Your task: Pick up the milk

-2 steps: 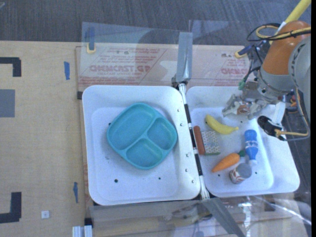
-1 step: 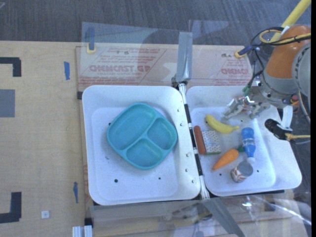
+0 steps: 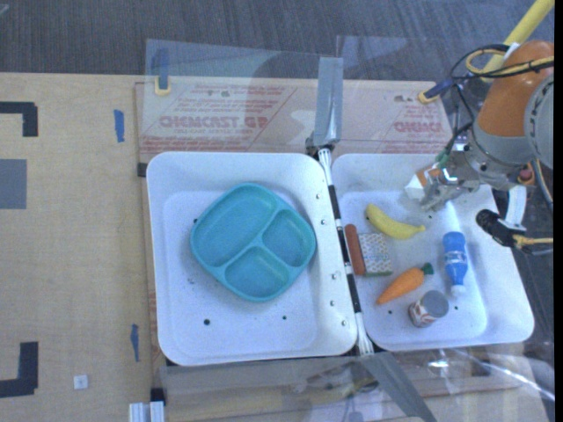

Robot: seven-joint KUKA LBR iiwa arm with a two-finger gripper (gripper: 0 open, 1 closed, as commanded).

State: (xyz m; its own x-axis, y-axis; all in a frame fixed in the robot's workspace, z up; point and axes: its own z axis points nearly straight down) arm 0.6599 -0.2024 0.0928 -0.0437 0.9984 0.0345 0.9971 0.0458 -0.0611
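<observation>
The milk looks to be the small white carton with orange patches (image 3: 422,182) in the upper part of the right-hand shallow white plastic bin (image 3: 506,323), at the right of the frame. It is partly covered by the grey metal two-finger gripper (image 3: 438,193), which hangs directly over it and seems to touch it. How far open the gripper is, or whether it has hold of anything, I cannot tell at this size.

Judged as a toy-sized carton, it is probably light and fairly stiff, with smooth faces that could slip or tip if pinched near a corner. The best hold is likely across two opposite flat sides, low on the body. No print on it can be read.

Just below and left of it lies a yellow curved banana (image 3: 393,224), close enough to get nudged. A blue plastic bottle with a white cap (image 3: 454,258) lies further down, apart from the carton.

The only legible writing is red print on the brown paper-faced sheet (image 3: 229,117) along the top of the frame, reading "CHEMCAST".
</observation>
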